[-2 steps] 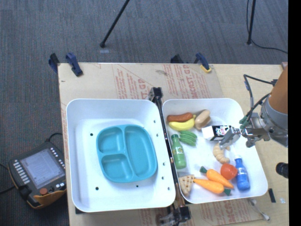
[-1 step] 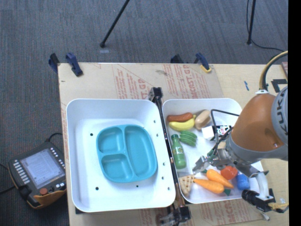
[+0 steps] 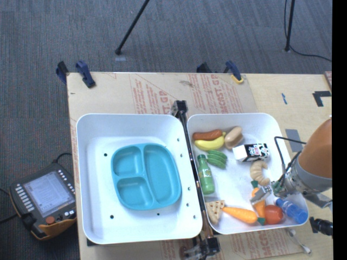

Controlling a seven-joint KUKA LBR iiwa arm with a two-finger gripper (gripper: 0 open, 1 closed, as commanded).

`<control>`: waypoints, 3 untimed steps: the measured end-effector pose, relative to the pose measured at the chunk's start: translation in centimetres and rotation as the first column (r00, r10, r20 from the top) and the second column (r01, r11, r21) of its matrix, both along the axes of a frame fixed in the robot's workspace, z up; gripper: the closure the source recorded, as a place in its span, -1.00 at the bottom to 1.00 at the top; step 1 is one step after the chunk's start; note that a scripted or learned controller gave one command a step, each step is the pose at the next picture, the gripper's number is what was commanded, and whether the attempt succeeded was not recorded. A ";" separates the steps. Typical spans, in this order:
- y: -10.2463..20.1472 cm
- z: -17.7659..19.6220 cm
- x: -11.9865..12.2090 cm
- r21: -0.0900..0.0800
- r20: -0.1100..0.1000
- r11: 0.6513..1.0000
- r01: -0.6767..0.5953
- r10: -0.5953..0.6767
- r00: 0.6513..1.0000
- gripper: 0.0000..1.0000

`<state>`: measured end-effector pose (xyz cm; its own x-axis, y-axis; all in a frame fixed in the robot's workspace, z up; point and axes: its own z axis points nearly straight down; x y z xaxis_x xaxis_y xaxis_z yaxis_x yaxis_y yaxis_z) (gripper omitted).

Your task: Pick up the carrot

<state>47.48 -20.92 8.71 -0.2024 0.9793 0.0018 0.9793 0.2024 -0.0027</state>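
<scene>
Near the right bin's front, the carrot (image 3: pixel 240 214) lies just left of the fingers (image 3: pixel 260 195); their state is unclear.

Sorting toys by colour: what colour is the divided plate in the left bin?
Light blue: the divided plate, clearest in the camera view.

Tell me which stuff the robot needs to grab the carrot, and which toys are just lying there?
Needed: carrot, gripper.

Just lying about: banana, hot dog, green bottle, milk carton, croissant, tomato, blue bottle, blue plate.
</scene>
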 end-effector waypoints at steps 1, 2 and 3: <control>6.6 0.0 2.5 0.001 0.001 0.997 -0.071 0.071 0.997 -1.00; 9.0 0.0 1.6 -0.001 -0.002 0.909 0.417 -0.417 0.909 -1.00; 8.6 0.0 0.0 0.001 -0.001 0.988 0.154 -0.154 0.988 -1.00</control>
